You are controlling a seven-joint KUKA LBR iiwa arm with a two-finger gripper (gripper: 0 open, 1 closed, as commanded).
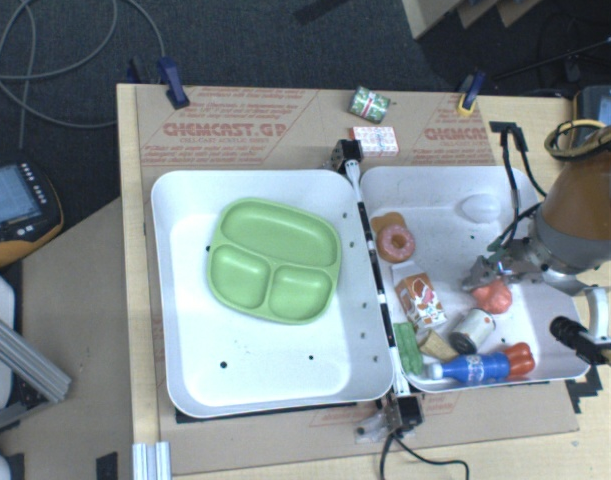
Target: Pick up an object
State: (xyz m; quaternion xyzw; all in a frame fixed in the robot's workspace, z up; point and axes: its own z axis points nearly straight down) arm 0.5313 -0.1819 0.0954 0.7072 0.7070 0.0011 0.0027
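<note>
Surface [145,268] carries a brown printed board with two white bins side by side. Left bin [185,358] holds a green divided plate [275,260], three compartments, sitting a bit far of the bin's middle. Right bin [455,183] holds the clutter, mostly along its near and left side. Arm [580,213] comes in from the right, grey with orange band, reaching over the right bin's right half. Tool [487,273] sits low at the right-middle of the right bin, metal fingers pointing left; opening width cannot tell, fingers too small and blurred. Just near the tool tip, touching or almost touching, is a small red-pink rounded object [493,296], soft-looking, matte; not visibly between the fingers. Along the near wall lies a blue bottle [472,370] on its side with white cap end left, an orange-red piece [520,358] at its right end. A small can [473,328] lies tilted just far of the bottle. Left of it a red-and-white snack packet [420,301], and a green strip [407,348] by the left wall. A pink doughnut [393,240] lies far-left in the bin. On the board beyond the bins: a small patterned box [374,141] and a green can [370,104].
</note>
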